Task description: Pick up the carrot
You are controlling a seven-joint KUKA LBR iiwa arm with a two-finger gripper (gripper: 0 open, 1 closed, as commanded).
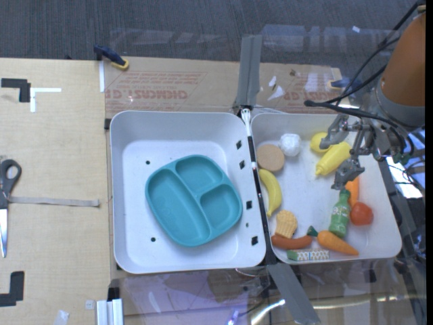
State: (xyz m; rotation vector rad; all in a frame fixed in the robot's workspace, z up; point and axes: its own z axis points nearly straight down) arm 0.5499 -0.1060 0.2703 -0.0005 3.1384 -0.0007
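The orange tapered plastic carrot (pixel 337 242) is seen lying at the right white bin's (pixel 308 195) five o'clock corner. The end effector (pixel 345 156) is positioned at one o'clock; its grip state cannot be told.

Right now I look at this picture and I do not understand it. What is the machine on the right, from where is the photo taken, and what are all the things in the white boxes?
The photo comes from one fixed camera above a bench, looking down at a slant. The grey and orange machine is a robot arm, reaching in from the right. Its gripper hangs over the right bin, close to a yellow toy; I cannot tell if it holds anything. The left bin holds a teal divided plate. The right bin holds toy food: a banana, a round brown piece, a green bottle, a tomato, and the carrot it must pick up, lying near the front edge. Scissors lie at the far left.
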